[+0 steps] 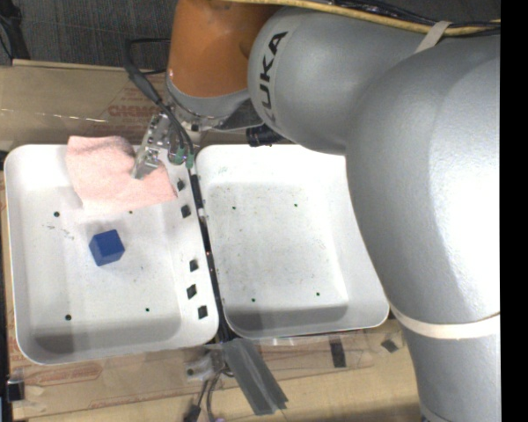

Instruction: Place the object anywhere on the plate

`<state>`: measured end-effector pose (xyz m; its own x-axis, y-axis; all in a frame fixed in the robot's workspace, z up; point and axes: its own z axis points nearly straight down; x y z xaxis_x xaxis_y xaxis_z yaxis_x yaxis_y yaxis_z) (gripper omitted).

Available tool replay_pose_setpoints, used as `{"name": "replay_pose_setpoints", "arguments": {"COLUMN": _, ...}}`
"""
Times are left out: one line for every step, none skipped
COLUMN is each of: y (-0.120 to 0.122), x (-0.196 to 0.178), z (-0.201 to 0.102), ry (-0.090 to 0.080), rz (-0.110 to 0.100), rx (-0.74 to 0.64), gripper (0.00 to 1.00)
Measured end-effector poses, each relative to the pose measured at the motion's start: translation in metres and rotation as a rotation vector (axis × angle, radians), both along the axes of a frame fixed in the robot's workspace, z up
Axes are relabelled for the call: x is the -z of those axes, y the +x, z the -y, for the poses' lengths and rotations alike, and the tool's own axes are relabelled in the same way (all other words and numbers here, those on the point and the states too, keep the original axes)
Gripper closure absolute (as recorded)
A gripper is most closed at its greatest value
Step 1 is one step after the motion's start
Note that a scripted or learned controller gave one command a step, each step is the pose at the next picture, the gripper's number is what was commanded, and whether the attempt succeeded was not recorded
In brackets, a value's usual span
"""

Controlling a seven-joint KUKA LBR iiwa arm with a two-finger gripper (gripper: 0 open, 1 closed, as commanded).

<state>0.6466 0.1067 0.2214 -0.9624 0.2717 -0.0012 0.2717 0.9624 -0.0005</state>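
A small blue cube point(106, 247) lies on the floor of the left bin point(35, 323), left of its middle. A pink, soft-looking flat plate point(106, 172) rests in that bin's far part, tilted against the back wall. My gripper point(149, 159) hangs over the plate's right edge, close to the divide between the two bins. It is well apart from the cube, which sits nearer to the camera and to the left. Nothing shows in the gripper.
The right bin point(282, 236) lies under the big grey arm point(405, 148), which covers the right side of the view. Black clips point(194, 271) run along the seam between the bins. A cardboard sheet point(62, 95) lies behind the left bin.
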Motion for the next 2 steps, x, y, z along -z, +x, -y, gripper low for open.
{"name": "replay_pose_setpoints", "arguments": {"y": -0.0015, "x": -0.0099, "z": -0.0023, "ry": 0.000, "rz": 0.001, "rx": -0.285, "gripper": 1.00}}
{"name": "replay_pose_setpoints", "arguments": {"y": -0.0014, "x": -0.0102, "z": -0.0022, "ry": 0.000, "rz": 0.002, "rx": -0.285, "gripper": 0.00}}
